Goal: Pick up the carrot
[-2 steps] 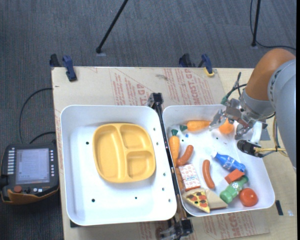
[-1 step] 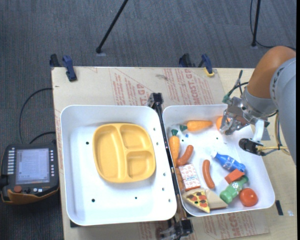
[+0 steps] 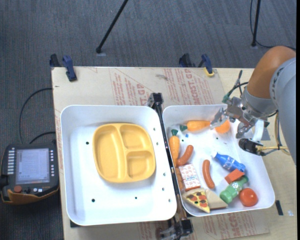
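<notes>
Two carrots lie in the right-hand bin (image 3: 264, 176), and the gripper (image 3: 225, 118) hangs over that bin's far right corner. Whether its fingers are open or closed I cannot tell: dark finger parts sit close around an orange piece (image 3: 222, 127), but nothing shows clearly clamped between them, so I would not call anything held.

Just to the left of the gripper, nearly touching it, lies the near carrot (image 3: 198, 125), its long axis running left to right along the bin's far wall, green top pointing left toward the divider. Going by the view, this is the likelier target, since the fingers need only a short shift left and a small drop to straddle it across its width.

Further from the gripper, against the bin's left wall, the second carrot (image 3: 174, 148) lies with its long axis running front to back, beside a sausage (image 3: 185, 155). Beyond that, toward the bin's near side, sit another sausage (image 3: 208, 173), a blue bottle (image 3: 228, 161), a pizza slice (image 3: 197, 200) and a tomato (image 3: 248, 197)

In the left bin (image 3: 77, 184) rests a yellow divided plate (image 3: 124, 151), well apart from the gripper
</notes>
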